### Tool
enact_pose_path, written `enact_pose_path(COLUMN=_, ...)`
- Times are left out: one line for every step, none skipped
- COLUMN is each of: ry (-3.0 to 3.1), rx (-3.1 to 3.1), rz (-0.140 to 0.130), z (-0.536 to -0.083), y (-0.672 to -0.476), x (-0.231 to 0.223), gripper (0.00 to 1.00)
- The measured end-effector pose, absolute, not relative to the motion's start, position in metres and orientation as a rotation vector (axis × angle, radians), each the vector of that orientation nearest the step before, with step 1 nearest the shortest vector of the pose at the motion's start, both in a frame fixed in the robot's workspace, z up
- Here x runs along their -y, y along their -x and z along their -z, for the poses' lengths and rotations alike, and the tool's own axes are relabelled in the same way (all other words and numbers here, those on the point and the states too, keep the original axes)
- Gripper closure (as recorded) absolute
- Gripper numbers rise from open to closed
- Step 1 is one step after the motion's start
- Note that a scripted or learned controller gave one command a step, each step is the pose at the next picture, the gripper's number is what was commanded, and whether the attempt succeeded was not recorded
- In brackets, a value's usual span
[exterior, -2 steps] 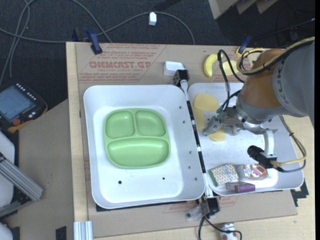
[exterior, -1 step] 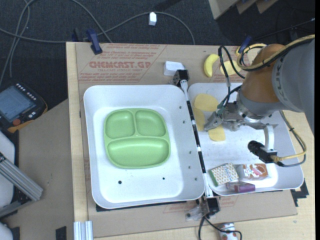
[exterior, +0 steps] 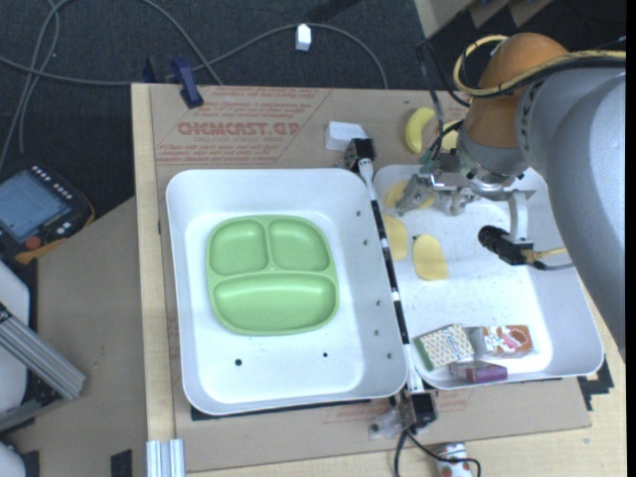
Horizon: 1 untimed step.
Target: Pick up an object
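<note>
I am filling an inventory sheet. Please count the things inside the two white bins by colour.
Green: 1, the green three-compartment plastic tray in the left bin.
Yellow: 3, the pale yellow soft pieces in the right bin.
Multicoloured: 2, the printed packets.
Purple: 1, the purple tube.
Total: 7

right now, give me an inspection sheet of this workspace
surface: two white bins side by side on a brown board; left bin, right bin
job's things: yellow pieces in the right bin; small packets at its near edge
clutter: green divided tray in the left bin; yellow item on the board behind the right bin
claw: claw low over the far left part of the right bin, beside a yellow piece; grip cannot be judged
cables: grey cable looping across the dark floor
surroundings: handheld controller at left
</note>
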<state>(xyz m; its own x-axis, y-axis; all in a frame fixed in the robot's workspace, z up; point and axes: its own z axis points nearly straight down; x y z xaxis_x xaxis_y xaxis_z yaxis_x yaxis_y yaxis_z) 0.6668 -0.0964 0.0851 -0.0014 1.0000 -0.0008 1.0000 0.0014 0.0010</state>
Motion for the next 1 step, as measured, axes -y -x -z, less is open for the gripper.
enact_pose_path(ry=-2.223, rx=-2.222, rz=0.001, z=-0.0845, y=-0.6155, x=0.0943, gripper=0.00)
